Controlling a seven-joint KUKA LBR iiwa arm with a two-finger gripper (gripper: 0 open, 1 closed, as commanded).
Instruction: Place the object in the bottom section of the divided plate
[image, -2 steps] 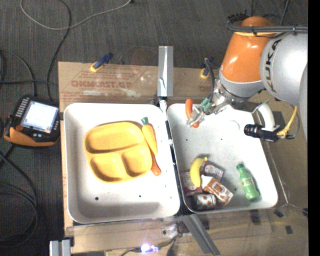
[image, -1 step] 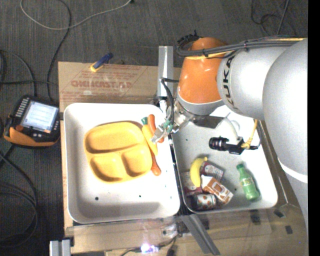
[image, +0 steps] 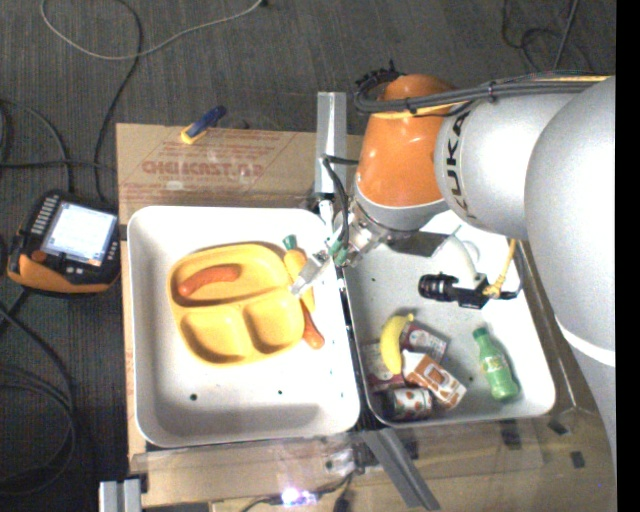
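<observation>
Watching from my desk, I judged the gripper (image: 312, 272) was clamped on the carrot (image: 300, 285), which hung over the right rim of the yellow divided plate (image: 235, 300) in the left bin (image: 150, 400), poised to lower it inside.

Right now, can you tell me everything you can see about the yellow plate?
The yellow plate looks like shiny plastic, rounded and split into three sections: one long section at the top and two smaller ones below. It lies flat in the left white bin, toward its upper half. An orange-red sausage shape rests in the top section. A toy carrot lies along the plate's right edge, and the claw hovers right there above it.
</observation>
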